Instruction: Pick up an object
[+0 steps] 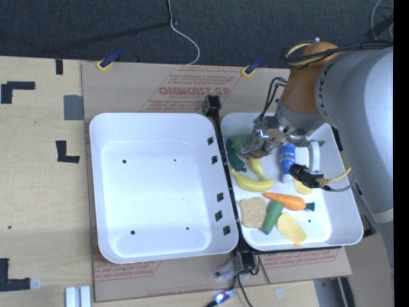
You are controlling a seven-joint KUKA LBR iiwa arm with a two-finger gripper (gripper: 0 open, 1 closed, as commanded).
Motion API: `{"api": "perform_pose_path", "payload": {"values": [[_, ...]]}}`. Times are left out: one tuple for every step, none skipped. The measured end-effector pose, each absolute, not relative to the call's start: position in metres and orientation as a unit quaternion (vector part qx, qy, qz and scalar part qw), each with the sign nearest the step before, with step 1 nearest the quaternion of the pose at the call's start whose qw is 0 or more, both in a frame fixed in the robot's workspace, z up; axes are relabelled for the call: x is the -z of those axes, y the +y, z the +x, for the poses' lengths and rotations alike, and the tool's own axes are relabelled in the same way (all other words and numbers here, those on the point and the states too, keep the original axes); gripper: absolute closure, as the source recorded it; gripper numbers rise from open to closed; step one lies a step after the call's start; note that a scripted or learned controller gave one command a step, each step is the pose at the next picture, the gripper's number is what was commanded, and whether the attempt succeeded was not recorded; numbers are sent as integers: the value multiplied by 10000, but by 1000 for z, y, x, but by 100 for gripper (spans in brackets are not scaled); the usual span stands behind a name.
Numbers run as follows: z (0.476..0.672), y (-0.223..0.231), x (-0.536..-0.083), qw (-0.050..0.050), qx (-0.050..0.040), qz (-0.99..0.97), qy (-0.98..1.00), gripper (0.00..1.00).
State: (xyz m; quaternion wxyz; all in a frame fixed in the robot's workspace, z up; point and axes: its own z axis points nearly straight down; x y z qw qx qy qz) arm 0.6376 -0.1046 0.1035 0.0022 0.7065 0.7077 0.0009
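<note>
The gripper (257, 144) is down in the upper left part of the right bin (342, 232), right of centre in the frame, with the grey arm coming in from the upper right. Whether it is released or clenched I cannot tell from here; its tip is lost against a dark green toy (235, 151) by the bin's left wall.

What matters for a grab is what lies nearest. The green toy sits just left of the tip, touching or nearly so. A small yellow piece (256, 165) sits just below the tip, and the banana (253, 183) is below that, its long axis running left to right with a slight curve. A blue bottle (287, 157) stands just to the right (close beside the wrist).

My guess is the green toy or the small yellow piece is the target, since the carrot (285, 201) and the bread slice (252, 212) lie further down the frame.
</note>
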Motion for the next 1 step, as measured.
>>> {"api": "perform_pose_path", "payload": {"values": [[634,-73,-190,22,-23,7054,7088,100]]}}
